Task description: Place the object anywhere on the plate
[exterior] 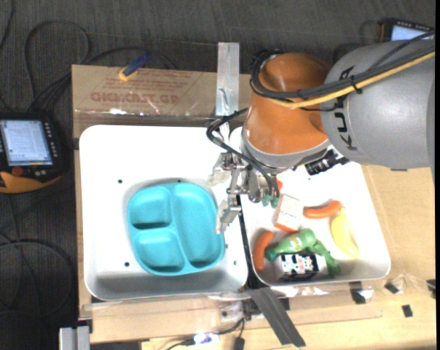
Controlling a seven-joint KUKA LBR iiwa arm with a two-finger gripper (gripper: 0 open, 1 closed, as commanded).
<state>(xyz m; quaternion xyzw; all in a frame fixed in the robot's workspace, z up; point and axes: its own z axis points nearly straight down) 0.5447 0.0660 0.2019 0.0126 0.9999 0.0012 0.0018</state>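
From my feed I see the arm [366, 100] reaching in from the right, its grey body and orange band covering the upper part of the right bin [373, 246]. The gripper [238, 192] hangs low over the divide between the two bins, just beside the right edge of the plate [175, 227]. Its tip is a tangle of metal and cable from this angle — I cannot tell how it is set or whether it has anything in it.

The plate is turquoise with three compartments, and it sits in the left bin [103, 195], toward the near right corner. I see nothing lying in its compartments.

The loose things are all in the right bin. A small white and orange box [288, 213] lies nearest the gripper, just to its right. Beside that is an orange sausage-shaped toy [322, 210], and a banana [343, 236] lies a little nearer the bin's right wall. Toward the front of the bin there is a green bottle [301, 243] on its side, touching a dark box with white marks [300, 265], with an orange carrot-like piece [261, 251] at the left, close to the dividing wall.

Outside the bins — a control pendant [20, 152] with a lit screen rests on the floor at left, and a flat piece of cardboard [147, 93] lies behind the left bin.
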